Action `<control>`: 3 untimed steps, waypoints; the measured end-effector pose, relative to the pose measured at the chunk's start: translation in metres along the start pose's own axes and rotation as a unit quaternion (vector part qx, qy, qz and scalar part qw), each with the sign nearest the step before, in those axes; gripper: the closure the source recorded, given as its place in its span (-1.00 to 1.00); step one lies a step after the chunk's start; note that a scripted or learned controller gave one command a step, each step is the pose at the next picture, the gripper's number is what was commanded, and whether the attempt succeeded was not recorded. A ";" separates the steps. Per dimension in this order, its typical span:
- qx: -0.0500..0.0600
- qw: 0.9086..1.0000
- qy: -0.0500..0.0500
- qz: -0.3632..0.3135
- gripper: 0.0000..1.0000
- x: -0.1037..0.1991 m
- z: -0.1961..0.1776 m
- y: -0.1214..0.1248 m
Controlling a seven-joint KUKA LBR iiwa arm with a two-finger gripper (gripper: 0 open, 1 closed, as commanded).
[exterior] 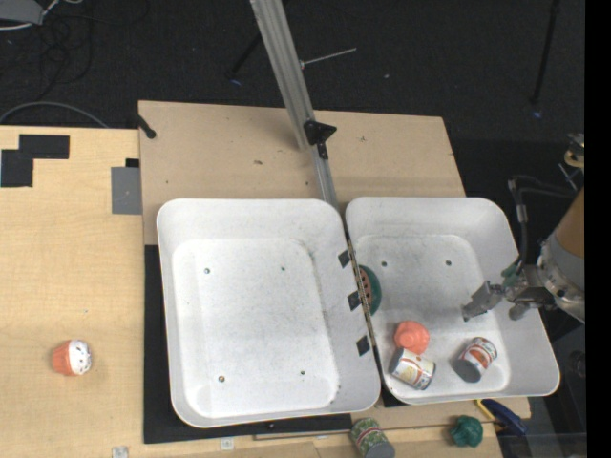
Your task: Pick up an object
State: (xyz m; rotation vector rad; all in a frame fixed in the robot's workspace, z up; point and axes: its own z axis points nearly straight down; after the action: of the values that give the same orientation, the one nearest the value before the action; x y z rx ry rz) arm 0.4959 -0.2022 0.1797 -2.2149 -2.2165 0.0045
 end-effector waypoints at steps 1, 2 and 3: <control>0.000 1.000 0.000 0.000 -1.00 -0.001 0.049 0.008; -0.003 1.000 -0.001 0.001 -1.00 -0.001 0.089 0.009; -0.003 1.000 -0.001 0.003 1.00 -0.002 0.078 0.009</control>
State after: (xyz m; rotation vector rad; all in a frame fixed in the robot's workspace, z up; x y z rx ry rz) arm 0.5040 -0.2037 0.1021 -2.2249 -2.2150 -0.0004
